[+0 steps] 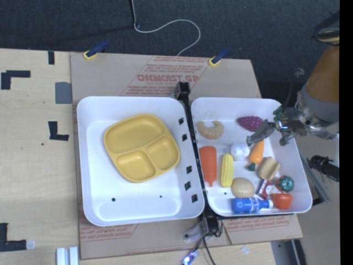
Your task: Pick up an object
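My gripper (pixel 272 135) hangs over the right part of the right bin (pixel 220 105), open, with nothing between its fingers. Just below its left finger lies a small orange carrot piece (pixel 256 152). Purple grapes (pixel 251 122) lie to the gripper's left. Further left are a croissant (pixel 210 128), a long orange carrot (pixel 208 164) and a yellow corn cob (pixel 226 170). Toward the bin's front lie a potato (pixel 242 187), a brown bread piece (pixel 267 168), a blue bottle (pixel 251 205), a red tomato (pixel 282 201) and a strawberry (pixel 285 183).
The left bin (pixel 88 148) holds a yellow divided plate (pixel 142 147). Both bins rest on a cardboard sheet (pixel 160 73) clipped to the bench. A white cable (pixel 165 26) loops at the back. The arm's grey and orange body (pixel 322 87) stands at the right.
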Robot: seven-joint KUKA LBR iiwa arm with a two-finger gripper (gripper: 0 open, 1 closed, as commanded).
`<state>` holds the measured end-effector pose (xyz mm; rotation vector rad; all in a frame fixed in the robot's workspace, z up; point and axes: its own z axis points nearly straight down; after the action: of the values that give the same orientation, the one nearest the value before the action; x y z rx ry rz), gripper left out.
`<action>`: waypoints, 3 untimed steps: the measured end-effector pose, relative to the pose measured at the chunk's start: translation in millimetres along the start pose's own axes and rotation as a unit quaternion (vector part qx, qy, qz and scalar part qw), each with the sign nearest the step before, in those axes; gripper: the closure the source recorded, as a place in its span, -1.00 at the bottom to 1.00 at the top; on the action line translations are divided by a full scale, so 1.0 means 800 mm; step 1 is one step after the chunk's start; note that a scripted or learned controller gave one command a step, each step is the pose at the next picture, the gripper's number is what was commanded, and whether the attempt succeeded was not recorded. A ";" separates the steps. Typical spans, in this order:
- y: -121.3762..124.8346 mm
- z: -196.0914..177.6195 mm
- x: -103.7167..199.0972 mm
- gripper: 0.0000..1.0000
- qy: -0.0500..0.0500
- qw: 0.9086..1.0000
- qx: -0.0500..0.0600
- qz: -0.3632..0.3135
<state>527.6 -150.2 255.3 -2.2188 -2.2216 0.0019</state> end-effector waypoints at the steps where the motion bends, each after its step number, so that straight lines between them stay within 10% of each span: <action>1: -0.057 -0.073 0.054 -1.00 0.000 1.000 -0.002 -0.002; 2: -0.054 -0.251 0.179 -1.00 0.001 1.000 -0.010 -0.005; 3: -0.055 -0.252 0.174 1.00 -0.001 1.000 0.000 -0.001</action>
<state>484.1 -11.3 457.3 -2.2189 -2.2243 0.0034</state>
